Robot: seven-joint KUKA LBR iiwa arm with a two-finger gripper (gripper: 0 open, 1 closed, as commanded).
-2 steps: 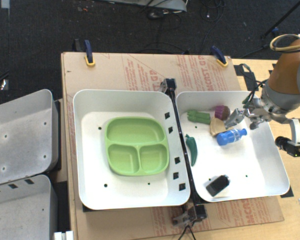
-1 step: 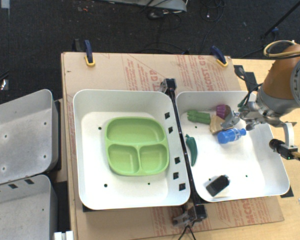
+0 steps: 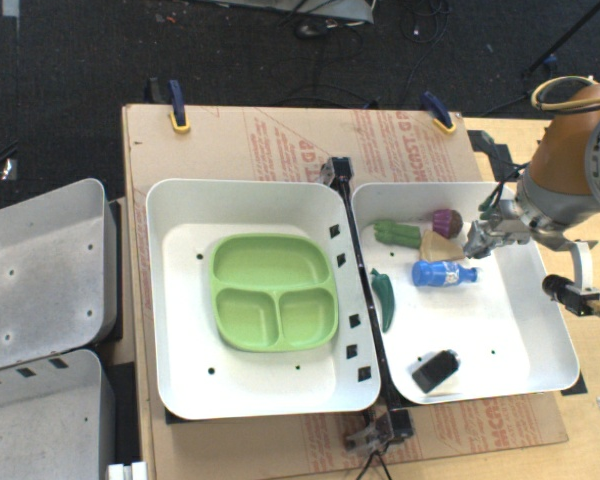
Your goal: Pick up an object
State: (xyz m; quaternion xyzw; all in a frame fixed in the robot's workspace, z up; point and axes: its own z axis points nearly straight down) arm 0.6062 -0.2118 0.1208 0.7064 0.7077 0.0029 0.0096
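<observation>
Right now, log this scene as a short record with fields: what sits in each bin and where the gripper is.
left bin: one green divided plate, lying flat near the middle
right bin: blue bottle on its side, green pepper, purple item, tan piece, dark green item by the left wall, black block near the front
gripper: over the right bin, just right of the tan piece and above the blue bottle
held: nothing seen between the fingers
arm: reaches in from the right
</observation>
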